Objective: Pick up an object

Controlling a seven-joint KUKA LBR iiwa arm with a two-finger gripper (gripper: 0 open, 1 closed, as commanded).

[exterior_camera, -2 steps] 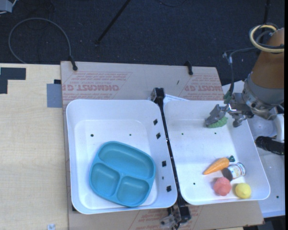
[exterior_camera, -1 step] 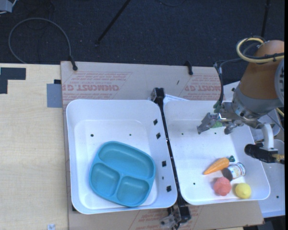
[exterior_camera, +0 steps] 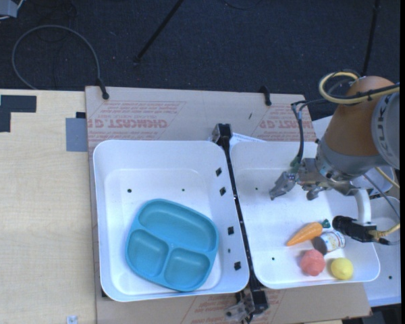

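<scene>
Gripper with fingers spread apart and nothing between them, above the right bin. Below it, toward the bin's near right corner: carrot, small bottle, pink ball, lemon. Best practice: centre over the carrot, straddling its narrow width, before descending.

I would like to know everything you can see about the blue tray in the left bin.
The blue tray is a light blue plate that looks like plastic, roughly rectangular with rounded corners and a raised rim. It has three sunken compartments: one long one along its far side and two smaller ones nearer the camera. It lies flat, right side up, turned at a slant, on the floor of the left bin, in its near part. Nothing lies in it.
</scene>
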